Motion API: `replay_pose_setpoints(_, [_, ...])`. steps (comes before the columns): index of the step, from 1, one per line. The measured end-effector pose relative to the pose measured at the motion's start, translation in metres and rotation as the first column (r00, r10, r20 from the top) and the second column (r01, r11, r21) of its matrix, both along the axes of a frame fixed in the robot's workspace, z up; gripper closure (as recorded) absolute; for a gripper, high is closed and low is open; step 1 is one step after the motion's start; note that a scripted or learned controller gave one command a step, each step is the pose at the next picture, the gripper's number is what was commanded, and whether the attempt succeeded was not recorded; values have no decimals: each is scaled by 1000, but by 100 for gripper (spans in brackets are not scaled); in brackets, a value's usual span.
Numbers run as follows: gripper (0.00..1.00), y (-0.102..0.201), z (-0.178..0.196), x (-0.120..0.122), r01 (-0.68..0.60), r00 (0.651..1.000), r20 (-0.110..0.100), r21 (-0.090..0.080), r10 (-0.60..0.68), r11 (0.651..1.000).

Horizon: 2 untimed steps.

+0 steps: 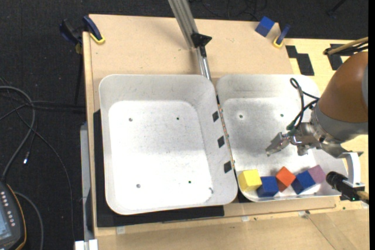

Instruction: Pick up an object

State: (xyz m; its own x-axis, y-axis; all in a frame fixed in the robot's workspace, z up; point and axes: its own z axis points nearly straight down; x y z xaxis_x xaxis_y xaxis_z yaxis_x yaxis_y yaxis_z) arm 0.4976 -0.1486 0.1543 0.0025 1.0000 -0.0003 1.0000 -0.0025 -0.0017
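Observation:
Several small blocks lie along the front edge of the right bin [258,93]: a yellow block [250,178], a blue block [268,185], an orange block [285,177], a second blue block [303,182] and a pale purple block [317,173]. My gripper [287,143] hangs over the right bin, just behind the orange and blue blocks. Its two fingers stand spread apart, with one fingertip [273,148] toward the bin's middle. Nothing sits between them.
The left bin [155,143] lies beside the right one. A slanted metal pole [179,3] crosses the bench's back to the seam between the bins. A blue block [265,26] sits on the bench at the back right, by a clamp.

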Motion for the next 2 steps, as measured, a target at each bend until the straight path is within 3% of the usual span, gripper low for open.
replay_pose_setpoints(1, [0, 42, -61, -8, -6, 1000, 3, -1, 7, 1000])
replay_pose_setpoints(2, [0, 49, -59, 29, -7, 1000, 5, 0, 7, 1000])
